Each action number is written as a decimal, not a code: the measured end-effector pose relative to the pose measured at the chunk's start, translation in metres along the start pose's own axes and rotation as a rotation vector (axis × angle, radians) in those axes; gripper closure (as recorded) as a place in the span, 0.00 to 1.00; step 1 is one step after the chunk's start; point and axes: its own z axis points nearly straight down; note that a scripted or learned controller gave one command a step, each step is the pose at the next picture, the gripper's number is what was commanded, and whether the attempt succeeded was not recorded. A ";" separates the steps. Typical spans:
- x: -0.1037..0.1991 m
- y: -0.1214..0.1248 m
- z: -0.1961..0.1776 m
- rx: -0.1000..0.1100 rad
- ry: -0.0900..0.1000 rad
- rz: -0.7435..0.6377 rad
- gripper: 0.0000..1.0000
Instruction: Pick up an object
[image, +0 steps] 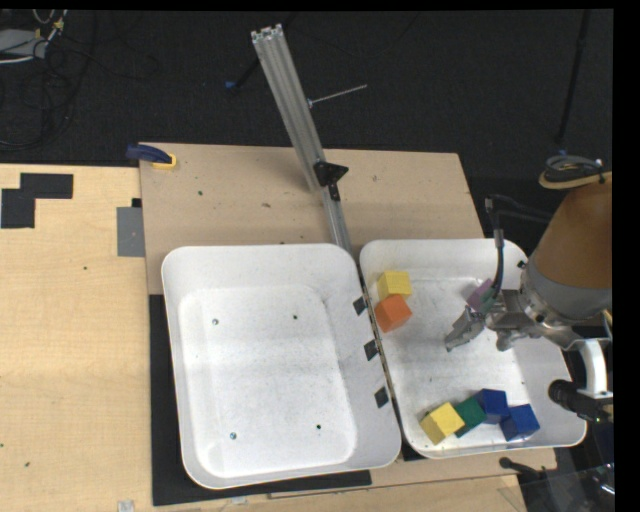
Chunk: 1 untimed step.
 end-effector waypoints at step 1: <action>0.008 0.004 0.049 -0.001 0.000 0.003 0.00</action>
